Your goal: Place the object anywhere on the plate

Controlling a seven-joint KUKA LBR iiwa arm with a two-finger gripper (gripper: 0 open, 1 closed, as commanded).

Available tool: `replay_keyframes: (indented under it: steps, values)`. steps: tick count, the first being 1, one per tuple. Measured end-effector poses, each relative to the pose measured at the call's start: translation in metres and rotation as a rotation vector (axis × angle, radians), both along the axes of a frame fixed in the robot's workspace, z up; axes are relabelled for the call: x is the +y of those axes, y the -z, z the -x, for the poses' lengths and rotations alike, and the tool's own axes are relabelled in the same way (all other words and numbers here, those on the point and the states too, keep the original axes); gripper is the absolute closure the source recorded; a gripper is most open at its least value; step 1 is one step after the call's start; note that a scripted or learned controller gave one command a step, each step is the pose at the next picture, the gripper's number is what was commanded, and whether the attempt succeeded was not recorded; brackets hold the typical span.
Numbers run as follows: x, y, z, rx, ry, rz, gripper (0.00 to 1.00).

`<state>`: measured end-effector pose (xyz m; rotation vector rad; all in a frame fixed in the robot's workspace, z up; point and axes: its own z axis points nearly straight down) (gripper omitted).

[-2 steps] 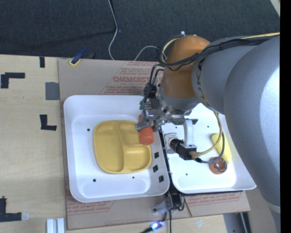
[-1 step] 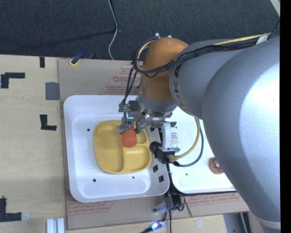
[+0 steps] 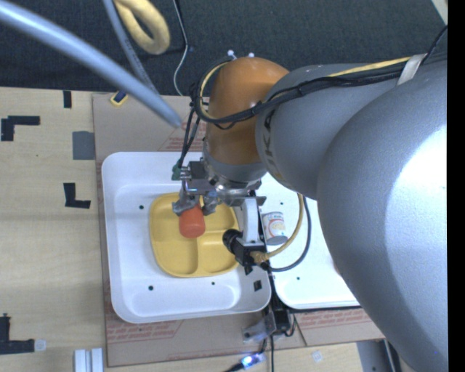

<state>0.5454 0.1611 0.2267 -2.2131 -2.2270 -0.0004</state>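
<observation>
1. The table (image 3: 43,240) is pale wood-grain board with black angular marks printed on it; beyond its far edge lies dark carpet-like flooring.
2. A brown cardboard sheet (image 3: 102,131) lies on the table under two shallow white plastic bins. The left white bin (image 3: 131,290) sits directly below the gripper; the right white bin (image 3: 312,290) lies to the gripper's right and is largely covered by the arm.
3. One yellow plastic plate with divided compartments (image 3: 171,247) rests inside the left white bin, beneath and just left of the gripper.
4. The gripper (image 3: 195,205) hangs over the plate's upper middle. One small orange-red cylinder-shaped object (image 3: 192,223) sits at its tip, over the plate; the fingers appear to close on the top of it, though the contact itself is too small to be sure of, so I cannot tell whether it is held or simply resting on the plate.
5. The large grey arm with its orange band (image 3: 240,94) fills the right side and hides much of the right white bin and the near-right part of the plate.
6. Just right of the gripper, a small white cylindrical part with a printed label (image 3: 274,227) and black cables (image 3: 290,254) hang beside the wrist.
7. A grey tube (image 3: 87,51) crosses diagonally far up-left of the gripper, and a yellowish loop of hose (image 3: 145,22) lies above it.
8. Counted: two bins, one plate, one object, one gripper.
</observation>
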Motion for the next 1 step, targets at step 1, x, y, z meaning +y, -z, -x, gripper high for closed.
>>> replay_keyframes:
  steps: [1]
  values:
    - [-0.0023, 0.0011, -0.0004, 0.002, 0.003, 0.002, 0.00]
